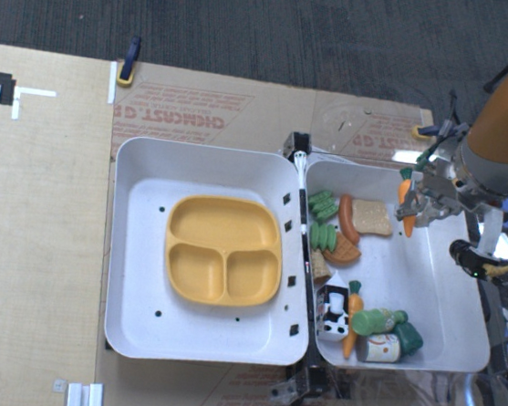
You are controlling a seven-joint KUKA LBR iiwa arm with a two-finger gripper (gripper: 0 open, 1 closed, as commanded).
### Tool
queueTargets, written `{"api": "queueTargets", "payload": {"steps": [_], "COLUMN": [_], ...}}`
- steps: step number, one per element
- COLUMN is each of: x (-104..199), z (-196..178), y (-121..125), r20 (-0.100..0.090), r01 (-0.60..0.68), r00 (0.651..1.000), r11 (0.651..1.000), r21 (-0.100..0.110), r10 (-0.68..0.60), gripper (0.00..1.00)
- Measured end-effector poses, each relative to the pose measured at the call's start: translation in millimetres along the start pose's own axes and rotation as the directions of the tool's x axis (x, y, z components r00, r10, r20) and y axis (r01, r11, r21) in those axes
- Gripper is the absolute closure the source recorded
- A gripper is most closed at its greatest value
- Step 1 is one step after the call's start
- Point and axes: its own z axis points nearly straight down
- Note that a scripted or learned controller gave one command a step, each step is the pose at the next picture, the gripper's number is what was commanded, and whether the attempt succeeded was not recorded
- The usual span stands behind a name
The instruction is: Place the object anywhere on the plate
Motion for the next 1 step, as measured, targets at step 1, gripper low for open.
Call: {"api": "queueTargets", "payload": {"steps": [1], "x": [0.0], "z": [-0.2], "y": [0.1], "r20": [0.0], "r01": [0.0], "r00": [1.0], "r11": [1.0], "r21": [0.0], "r10": [0.0], "gripper": [0.0]}}
